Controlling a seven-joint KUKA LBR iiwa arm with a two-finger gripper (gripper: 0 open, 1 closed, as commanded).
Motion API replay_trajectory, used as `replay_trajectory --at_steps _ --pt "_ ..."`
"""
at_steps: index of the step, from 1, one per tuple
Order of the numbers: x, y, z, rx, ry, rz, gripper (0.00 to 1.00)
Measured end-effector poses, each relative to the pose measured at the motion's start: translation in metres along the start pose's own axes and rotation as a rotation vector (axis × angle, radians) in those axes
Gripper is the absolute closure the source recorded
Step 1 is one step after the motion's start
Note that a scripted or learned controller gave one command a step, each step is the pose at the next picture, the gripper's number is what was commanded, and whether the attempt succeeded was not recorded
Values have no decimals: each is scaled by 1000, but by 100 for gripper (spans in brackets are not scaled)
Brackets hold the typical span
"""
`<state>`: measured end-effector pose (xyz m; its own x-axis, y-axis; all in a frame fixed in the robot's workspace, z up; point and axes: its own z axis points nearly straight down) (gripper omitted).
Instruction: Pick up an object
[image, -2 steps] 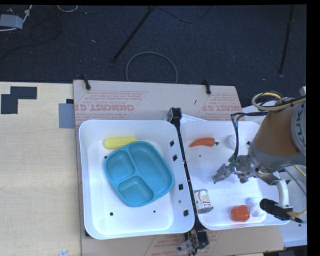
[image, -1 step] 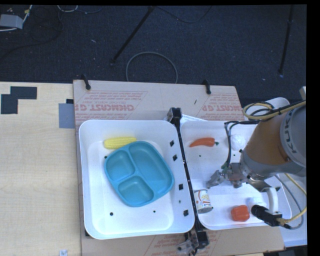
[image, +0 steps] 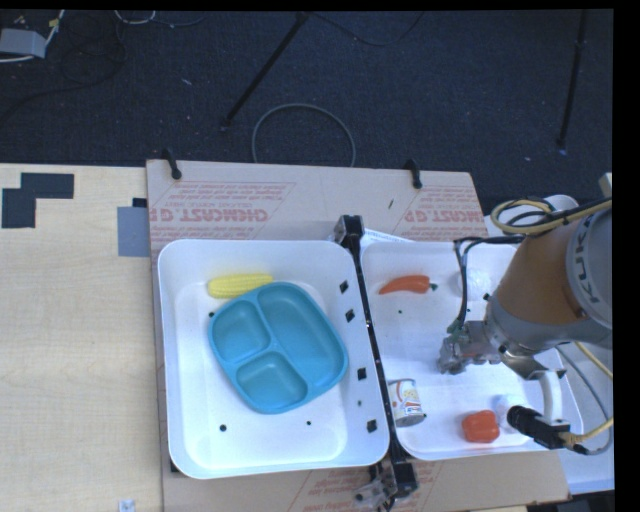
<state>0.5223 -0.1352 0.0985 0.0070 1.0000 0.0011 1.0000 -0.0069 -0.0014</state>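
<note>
Right bin (image: 440, 440), lower right of frame: jaws (image: 456, 356), opening indiscernible, hover between orange pepper (image: 404, 285) above, can (image: 405, 402) and red object (image: 480, 427) below.

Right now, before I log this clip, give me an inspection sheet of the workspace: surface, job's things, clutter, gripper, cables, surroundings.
Surface: bench with left white bin and right white bin side by side on a cardboard sheet.
Job's things: yellow corn and blue divided plate in the left bin; orange pepper, small can and red-orange fruit in the right bin.
Clutter: nothing seen.
Gripper: gripper low over the right bin's middle, between the orange pepper and the red-orange fruit; nothing seen in it.
Cables: yellow and black cables by the arm; a cable loop on the floor.
Surroundings: dark carpet, stand legs.
</note>
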Motion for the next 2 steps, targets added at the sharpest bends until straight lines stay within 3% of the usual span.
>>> replay_trajectory --at_steps 2 --pt "-15 -4 -94 -3 -1 -1 100"
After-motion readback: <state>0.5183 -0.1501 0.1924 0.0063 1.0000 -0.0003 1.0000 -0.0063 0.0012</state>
